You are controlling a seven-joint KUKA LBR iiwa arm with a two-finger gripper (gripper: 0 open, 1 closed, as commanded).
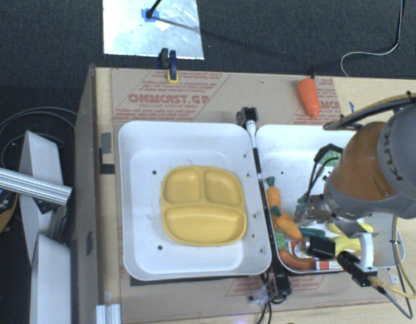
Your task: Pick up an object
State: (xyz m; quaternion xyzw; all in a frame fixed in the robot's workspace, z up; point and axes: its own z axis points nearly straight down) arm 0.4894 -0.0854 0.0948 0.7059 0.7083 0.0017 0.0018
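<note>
Camera view has my arm (380, 164) reaching down over the right bin (289, 140), wrist bent above its toy carrots (279, 214); my gripper's state I cannot tell.

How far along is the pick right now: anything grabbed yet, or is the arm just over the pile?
Done: the arm has reached into the right bin, its wrist low over the toy pile. In hand: nothing I can confirm; the gripper's tip is hidden behind the arm. Left: grasp and lift. The carrots lie at the bin's left side, and the yellow tray sits alone in the left bin.
</note>
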